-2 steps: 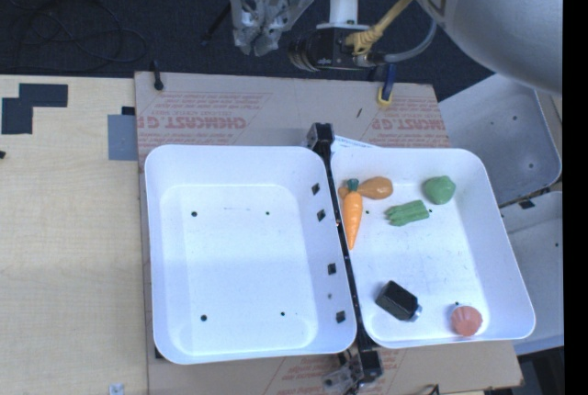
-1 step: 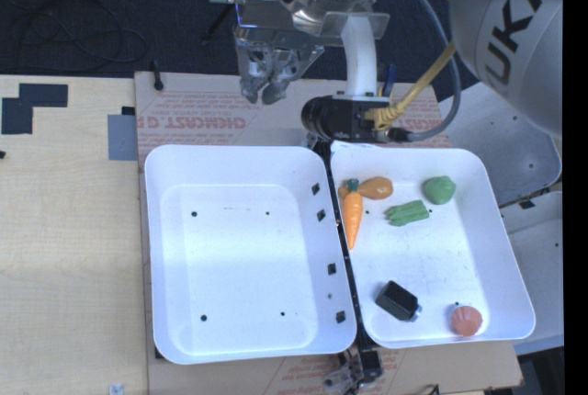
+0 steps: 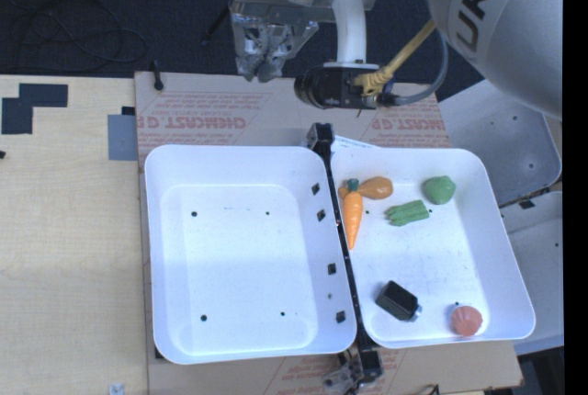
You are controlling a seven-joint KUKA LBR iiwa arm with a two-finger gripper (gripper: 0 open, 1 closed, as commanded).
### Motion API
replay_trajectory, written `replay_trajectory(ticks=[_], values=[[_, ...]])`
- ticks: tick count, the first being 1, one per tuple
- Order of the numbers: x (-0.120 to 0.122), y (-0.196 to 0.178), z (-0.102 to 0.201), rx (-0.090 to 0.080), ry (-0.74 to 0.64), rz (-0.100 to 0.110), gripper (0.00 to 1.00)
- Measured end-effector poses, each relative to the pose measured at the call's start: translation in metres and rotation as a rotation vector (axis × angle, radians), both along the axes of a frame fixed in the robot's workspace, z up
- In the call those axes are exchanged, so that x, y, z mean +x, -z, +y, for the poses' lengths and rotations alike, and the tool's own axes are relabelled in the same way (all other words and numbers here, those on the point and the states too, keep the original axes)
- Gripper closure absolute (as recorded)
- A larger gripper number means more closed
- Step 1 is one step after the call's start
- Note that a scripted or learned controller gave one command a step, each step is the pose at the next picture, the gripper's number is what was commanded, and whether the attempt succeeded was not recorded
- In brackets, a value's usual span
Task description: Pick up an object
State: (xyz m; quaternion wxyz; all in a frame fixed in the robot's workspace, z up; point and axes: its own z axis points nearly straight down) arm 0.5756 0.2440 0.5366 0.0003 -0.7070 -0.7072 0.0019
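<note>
While the arm hangs high over the far edge of the bench, the scene reads as follows.

Gripper [image 3: 266,62]: raised above the cardboard sheet beyond the bins, roughly over the far end of the divider; nothing is seen between its fingers, and I cannot tell how far apart they stand, since they are small and bunched in this view.

Key relation: every candidate lies nearer and to the right of the gripper, in the right bin [image 3: 501,228]; the left bin [image 3: 152,246] offers nothing to pick.

Carrot [image 3: 351,214]: closest to the gripper, tight against the divider at the right bin's far-left; long axis runs far-to-near, green top at the far end, tapering to a point. Likely smooth plastic.

Orange piece [image 3: 375,188]: rounded, glossy, touching the carrot's top.

Green oblong [image 3: 407,213]: ridged-looking, long axis left-to-right, just right of the carrot.

Green lump [image 3: 439,189]: rounded, near the far-right corner.

Black block [image 3: 398,300]: boxy, matte, lying at a slant near the near wall, apart from the rest.

Pink ball [image 3: 466,321]: rounded, in the near-right corner.

Judgement: the carrot's closeness to the divider may crowd one finger; the black block stands freer.
</note>
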Motion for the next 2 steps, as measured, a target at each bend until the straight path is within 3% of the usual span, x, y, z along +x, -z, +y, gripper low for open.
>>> replay_trajectory(ticks=[1, 2], values=[[0.032, -0.001, 0.0, 0.0, 0.001, -0.001, 1.0], [-0.055, -0.001, 0.0, 0.0, -0.004, 0.005, 1.0]])
